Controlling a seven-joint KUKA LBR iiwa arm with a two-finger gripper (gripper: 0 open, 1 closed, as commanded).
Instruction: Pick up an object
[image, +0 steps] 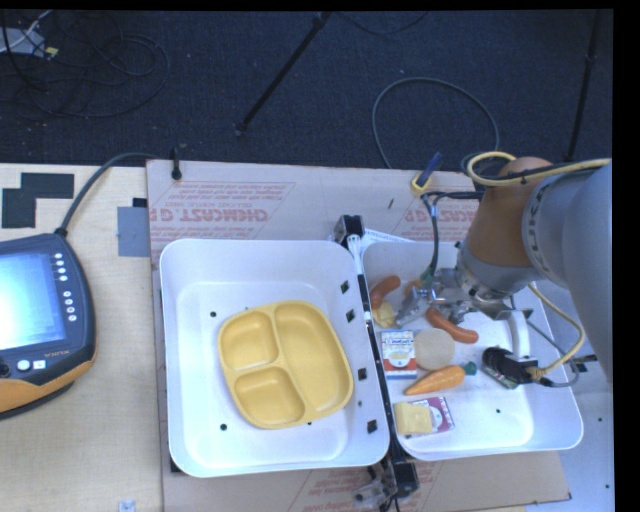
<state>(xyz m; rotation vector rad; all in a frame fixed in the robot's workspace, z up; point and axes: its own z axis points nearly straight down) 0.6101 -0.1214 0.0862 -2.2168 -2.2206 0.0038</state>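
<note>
Low in the right bin (560, 425), the metal hand (432, 296) hung beside a glossy sausage (452, 327); whether it was apart or together, I could not tell. A tapered carrot (436, 380) lay near; the left bin (190, 300) held a smooth yellow divided plate (285, 362).

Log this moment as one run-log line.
claw: low in right white bin | nearest: red sausage | yellow three-compartment tray: left bin | grasp: unconfirmed

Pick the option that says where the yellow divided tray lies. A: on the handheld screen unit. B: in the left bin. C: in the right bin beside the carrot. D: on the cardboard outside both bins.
B: the yellow divided tray lies flat on the floor of the left bin, while the carrot lies in the right bin.
</note>
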